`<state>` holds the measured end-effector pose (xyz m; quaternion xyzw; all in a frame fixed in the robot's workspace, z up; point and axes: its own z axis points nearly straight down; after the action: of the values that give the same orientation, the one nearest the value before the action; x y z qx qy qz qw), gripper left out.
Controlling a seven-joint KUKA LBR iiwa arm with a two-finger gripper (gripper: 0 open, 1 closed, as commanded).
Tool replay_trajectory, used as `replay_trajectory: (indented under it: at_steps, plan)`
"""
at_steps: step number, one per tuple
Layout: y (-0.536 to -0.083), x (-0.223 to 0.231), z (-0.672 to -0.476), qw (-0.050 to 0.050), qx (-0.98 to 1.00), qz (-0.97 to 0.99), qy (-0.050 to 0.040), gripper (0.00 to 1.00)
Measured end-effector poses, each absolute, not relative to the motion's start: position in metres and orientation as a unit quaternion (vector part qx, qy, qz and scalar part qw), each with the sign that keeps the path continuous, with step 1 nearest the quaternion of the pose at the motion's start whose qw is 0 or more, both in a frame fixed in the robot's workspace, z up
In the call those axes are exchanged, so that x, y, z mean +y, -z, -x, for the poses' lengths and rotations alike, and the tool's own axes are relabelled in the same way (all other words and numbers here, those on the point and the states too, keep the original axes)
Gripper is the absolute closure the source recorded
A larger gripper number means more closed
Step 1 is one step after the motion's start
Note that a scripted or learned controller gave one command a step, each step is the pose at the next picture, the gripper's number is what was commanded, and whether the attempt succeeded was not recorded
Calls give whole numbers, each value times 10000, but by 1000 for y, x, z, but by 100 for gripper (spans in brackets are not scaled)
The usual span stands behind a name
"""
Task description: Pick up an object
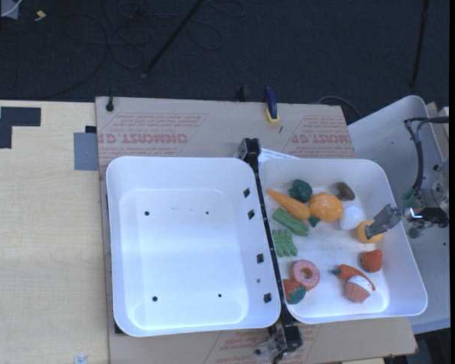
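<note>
I see the gripper [381,223] low over the right bin [398,294], close to that bin's right wall, with the arm's wrist hardware [428,214] hanging just outside the rim. Its tip sits against a small orange-yellow piece [363,234], but I cannot tell from this slanted view whether that piece lies between the fingers or just under them, so I cannot tell the fingers' state. Right beside that piece, toward the middle of the bin, lie a white ball [351,217] and an orange toy fruit [326,207], the two touching. A toy carrot [289,202] points toward the divider between the bins, with a dark green lump [301,189] just behind it and a brown piece [344,192] near the far wall. Two green pieces [289,222] [284,242] hug the left edge of this bin. Nearer me sit a pink ring [305,273], a red-and-green piece [293,290] against the left wall, a red piece [371,260] near the right wall, and an orange-and-white toy [356,283]. Bare floor shows along the near right corner. The left bin [136,309] offers wide open floor on all sides.
</note>
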<state>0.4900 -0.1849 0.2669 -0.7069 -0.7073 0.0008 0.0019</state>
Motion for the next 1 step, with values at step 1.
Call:
replay_trajectory:
  at_steps: [1]
  plan:
    - [-82, -213, -496, 22, -7067, 7075, -11, 0]
